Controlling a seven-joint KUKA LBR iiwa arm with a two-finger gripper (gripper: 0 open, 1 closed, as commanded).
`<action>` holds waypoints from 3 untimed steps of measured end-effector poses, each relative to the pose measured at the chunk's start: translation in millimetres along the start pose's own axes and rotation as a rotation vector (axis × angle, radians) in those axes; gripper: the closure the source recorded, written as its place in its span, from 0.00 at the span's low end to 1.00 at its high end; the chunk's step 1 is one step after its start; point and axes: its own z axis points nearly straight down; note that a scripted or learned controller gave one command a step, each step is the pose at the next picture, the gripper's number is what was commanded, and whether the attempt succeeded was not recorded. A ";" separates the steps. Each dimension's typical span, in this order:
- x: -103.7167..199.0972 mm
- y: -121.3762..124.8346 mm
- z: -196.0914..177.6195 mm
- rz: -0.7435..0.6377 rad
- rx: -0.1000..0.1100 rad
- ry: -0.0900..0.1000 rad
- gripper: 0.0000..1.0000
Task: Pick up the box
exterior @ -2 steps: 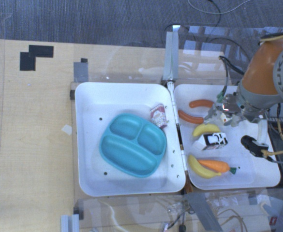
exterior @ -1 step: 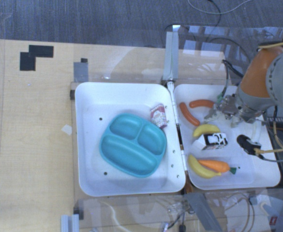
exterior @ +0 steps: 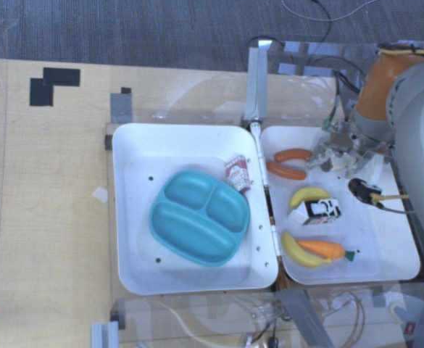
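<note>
The box point(exterior: 321, 210) is small, black and white, and lies in the middle of the right bin point(exterior: 394, 256), just below a yellow banana point(exterior: 309, 194). My gripper point(exterior: 335, 156) hangs over the far part of that bin, up and to the right of the box and apart from it. It is close to the right ends of two orange-red sausages point(exterior: 290, 162). Nothing can be seen held in it.
A second banana point(exterior: 298, 250) and a carrot point(exterior: 325, 249) lie near the right bin's front. The left bin point(exterior: 135, 194) holds a blue divided plate point(exterior: 200, 216) and a small red-and-white packet point(exterior: 238, 173) against its right wall.
</note>
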 end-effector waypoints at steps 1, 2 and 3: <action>4.4 -1.5 -6.4 -0.005 0.012 0.004 1.00; 92.8 -32.2 -116.2 0.150 -0.034 0.021 1.00; 94.2 -31.2 -123.4 0.141 -0.034 0.018 1.00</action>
